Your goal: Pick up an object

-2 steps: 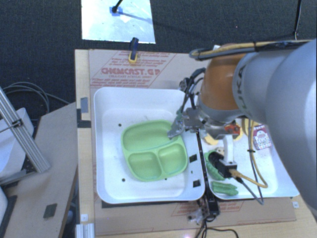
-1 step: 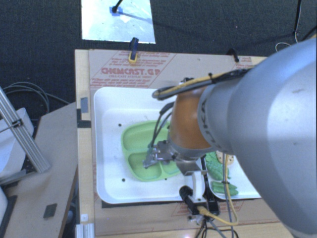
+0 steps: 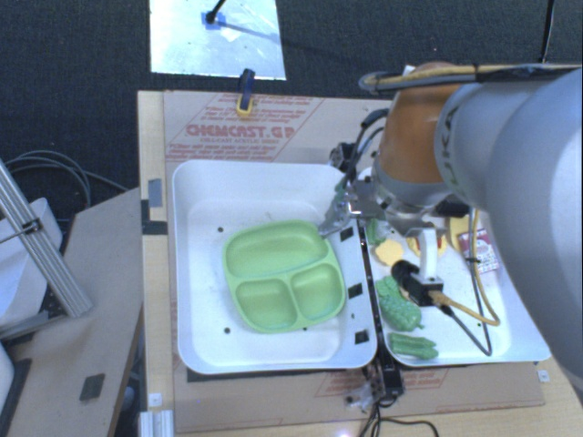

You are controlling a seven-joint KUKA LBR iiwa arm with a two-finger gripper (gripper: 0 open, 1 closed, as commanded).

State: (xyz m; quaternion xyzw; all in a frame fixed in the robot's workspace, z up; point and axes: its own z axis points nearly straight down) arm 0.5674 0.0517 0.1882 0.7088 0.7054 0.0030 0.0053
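Grey arm with orange band (image 3: 428,144) spans right bin. Left white bin (image 3: 205,244) holds light green three-compartment plastic tray (image 3: 284,274). Gripper (image 3: 337,212) sits at tray's upper right corner; grip state cannot tell. Right white bin (image 3: 519,330): bumpy green plastic toys (image 3: 401,309), yellow pieces (image 3: 390,250).

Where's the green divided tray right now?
The green divided tray lies flat in the left white bin, toward its right wall, just left of the claw.

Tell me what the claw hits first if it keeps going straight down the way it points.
Probably the green divided plate near its upper right corner, in the left bin: the claw hangs about there. Depth is unclear from this slant.
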